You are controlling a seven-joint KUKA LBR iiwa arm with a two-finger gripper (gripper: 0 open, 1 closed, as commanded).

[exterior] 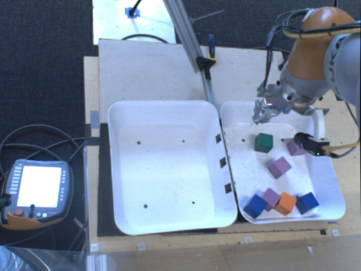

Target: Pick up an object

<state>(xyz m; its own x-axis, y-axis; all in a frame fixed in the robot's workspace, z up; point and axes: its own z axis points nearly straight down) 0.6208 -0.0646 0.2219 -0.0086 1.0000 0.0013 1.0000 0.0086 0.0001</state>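
The right bin (324, 179) holds several small blocks. A green cube (263, 143) lies near its back, with a purple block (279, 166) in the middle and another purple block (294, 147) at the right, partly behind a black part. Along the front sit a blue cube (255, 205), a purple block (271, 197), an orange cube (285, 203) and a second blue cube (307, 202). My gripper (263, 112) hangs over the bin's back edge, up and slightly left of the green cube, with nothing visible between its fingers.
The left bin (121, 168) stands beside the right one. A slanted metal pole (186, 30) with a clamp crosses the back of the bench. A teach pendant (36, 192) lies at the far left, off the bench.
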